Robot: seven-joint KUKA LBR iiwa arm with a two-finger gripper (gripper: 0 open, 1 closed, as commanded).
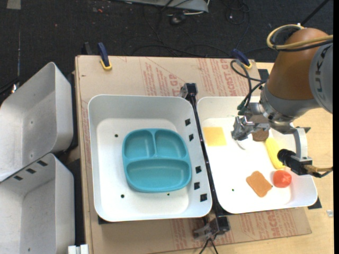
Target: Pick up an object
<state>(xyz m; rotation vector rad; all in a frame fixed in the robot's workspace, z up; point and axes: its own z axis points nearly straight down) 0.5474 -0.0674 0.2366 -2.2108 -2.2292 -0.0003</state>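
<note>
The grey arm [302,73], with its orange band, reached in from the right and hung over the right bin [225,107], its end effector [242,128] low above the bin's floor near the middle; whether it was spread or pressed together could not be told from this view, and nothing could be seen between its tips. Just left of the end effector lay a flat yellow square [214,136], close to it but apart. Immediately to its right sat a small brown piece [259,136], partly hidden by the wrist, and beside that a yellow banana-shaped piece [274,152] ran downward toward the front of the bin. Nearer the front edge lay an orange-brown slab [258,183], tilted on the floor, with a red tomato-like ball [282,179] just to its right. A black cable fitting [292,160] hung from the arm above the banana-shaped piece's lower end. The left bin [100,115] held a teal divided plate [157,160], lying flat near its centre, with three compartments. Both bins rested on a brown board that covered the table [137,73], held by blue clamps at the far edge.
</note>
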